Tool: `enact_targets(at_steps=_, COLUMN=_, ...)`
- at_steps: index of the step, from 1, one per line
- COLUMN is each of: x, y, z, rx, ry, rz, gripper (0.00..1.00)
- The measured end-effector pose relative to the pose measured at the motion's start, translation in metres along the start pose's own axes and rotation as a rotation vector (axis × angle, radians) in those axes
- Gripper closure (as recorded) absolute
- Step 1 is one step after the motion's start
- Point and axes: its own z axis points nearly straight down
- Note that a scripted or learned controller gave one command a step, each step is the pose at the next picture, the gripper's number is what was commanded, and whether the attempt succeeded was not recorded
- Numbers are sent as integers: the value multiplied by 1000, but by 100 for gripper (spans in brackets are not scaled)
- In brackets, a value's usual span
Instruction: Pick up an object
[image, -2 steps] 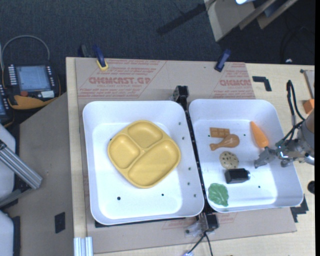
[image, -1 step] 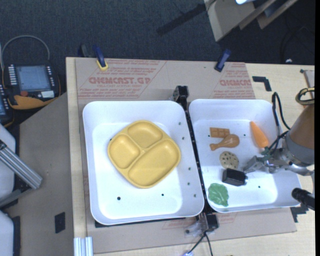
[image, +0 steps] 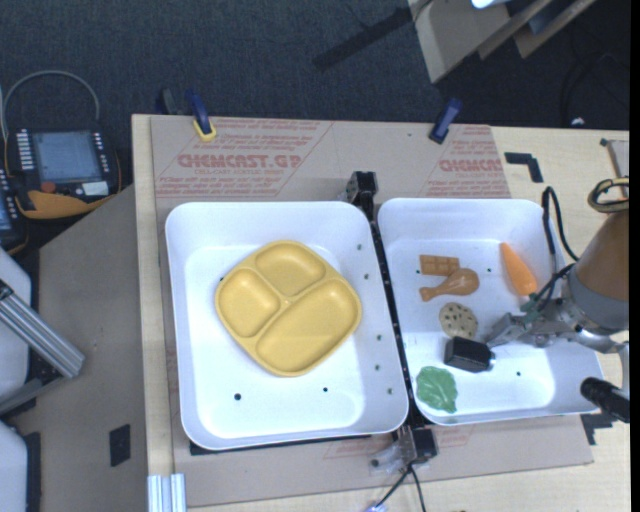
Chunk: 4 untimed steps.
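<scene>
The right bin (image: 520, 395) holds several toy foods. A tan waffle piece (image: 438, 265) lies above a brown drumstick (image: 450, 287). An orange carrot (image: 518, 269) sits at the upper right. A speckled cookie (image: 458, 319) is in the middle and a green leaf (image: 437, 388) is at the front. My gripper (image: 468, 354) reaches in from the right. Its dark tip is low in the bin, just below the cookie and above the leaf. Nothing is visibly held.
The left bin (image: 200, 380) holds a yellow divided plate (image: 288, 306). A black divider runs between the two bins. The arm's orange band (image: 608, 262) and a cable hang over the right bin's right wall. A handheld controller (image: 62, 160) lies off the bench at the far left.
</scene>
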Motion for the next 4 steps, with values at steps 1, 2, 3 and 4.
enact_targets(at_steps=1, x=0, y=0, z=-10, rx=-2, ry=-1, rz=0, gripper=100)
enact_targets(at_steps=2, x=-3, y=4, z=-54, rx=-8, ry=-5, rz=-1, gripper=100)
enact_targets(at_steps=3, x=4, y=4, z=-100, rx=-10, ry=-5, rz=-2, gripper=100)
enact_targets(at_steps=4, x=4, y=5, z=-150, rx=-9, ry=-5, rz=-2, gripper=100)
